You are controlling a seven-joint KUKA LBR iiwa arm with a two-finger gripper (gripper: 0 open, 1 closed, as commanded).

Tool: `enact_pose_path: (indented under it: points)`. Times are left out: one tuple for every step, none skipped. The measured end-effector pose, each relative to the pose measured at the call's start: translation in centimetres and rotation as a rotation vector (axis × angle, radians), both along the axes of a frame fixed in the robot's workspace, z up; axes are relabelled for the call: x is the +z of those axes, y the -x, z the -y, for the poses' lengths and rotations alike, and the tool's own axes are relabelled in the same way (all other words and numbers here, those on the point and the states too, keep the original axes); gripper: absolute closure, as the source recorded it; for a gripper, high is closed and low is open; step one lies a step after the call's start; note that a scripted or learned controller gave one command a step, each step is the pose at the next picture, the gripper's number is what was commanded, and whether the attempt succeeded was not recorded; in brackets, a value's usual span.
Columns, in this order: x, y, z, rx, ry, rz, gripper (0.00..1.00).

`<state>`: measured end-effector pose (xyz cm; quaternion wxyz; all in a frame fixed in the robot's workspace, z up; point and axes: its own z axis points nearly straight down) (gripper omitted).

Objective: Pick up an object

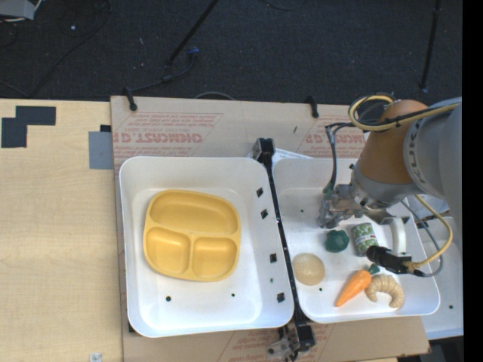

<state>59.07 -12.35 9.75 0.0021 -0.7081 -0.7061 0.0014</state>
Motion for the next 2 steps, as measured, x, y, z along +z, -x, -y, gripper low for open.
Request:
enact_pose_path:
  points:
    - [5.7, -0.6, 0.9, -0.002, 0.002, 0.006, 1.0]
    - [9.8, -0.5, 0.9, 0.004, 0.001, 0.005, 1.0]
